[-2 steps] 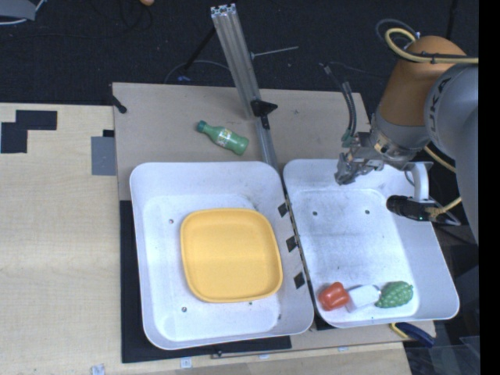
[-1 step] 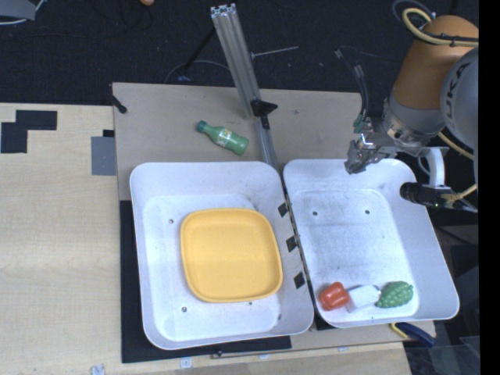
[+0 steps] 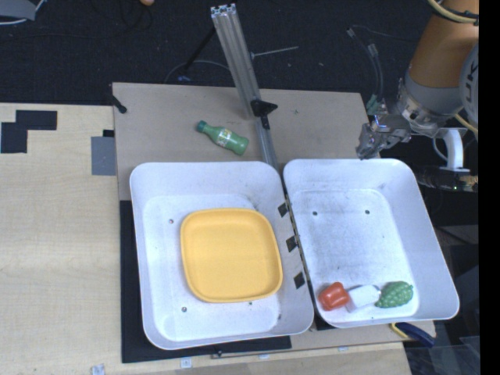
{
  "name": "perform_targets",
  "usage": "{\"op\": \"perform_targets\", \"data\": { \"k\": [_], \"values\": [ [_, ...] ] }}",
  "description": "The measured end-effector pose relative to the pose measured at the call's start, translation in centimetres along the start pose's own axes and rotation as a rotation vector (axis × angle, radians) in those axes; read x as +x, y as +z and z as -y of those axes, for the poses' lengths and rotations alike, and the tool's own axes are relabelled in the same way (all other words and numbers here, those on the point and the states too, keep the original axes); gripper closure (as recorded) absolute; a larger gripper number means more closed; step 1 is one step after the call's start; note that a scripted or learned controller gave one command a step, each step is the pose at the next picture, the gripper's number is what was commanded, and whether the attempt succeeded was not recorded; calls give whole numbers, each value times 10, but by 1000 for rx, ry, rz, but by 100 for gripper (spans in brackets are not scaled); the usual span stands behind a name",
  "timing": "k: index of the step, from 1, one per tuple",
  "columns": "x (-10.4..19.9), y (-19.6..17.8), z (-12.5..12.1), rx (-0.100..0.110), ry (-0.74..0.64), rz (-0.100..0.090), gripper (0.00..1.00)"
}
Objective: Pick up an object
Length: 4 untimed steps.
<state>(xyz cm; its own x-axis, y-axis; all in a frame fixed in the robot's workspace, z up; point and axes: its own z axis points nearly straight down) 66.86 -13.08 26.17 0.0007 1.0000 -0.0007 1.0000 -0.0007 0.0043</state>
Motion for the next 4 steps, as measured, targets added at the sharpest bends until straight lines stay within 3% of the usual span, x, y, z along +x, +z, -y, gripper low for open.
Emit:
{"op": "perform_targets", "data": {
  "k": [4],
  "values": [
    [181,39,113,5,-4,-2,100]
  ]
}}
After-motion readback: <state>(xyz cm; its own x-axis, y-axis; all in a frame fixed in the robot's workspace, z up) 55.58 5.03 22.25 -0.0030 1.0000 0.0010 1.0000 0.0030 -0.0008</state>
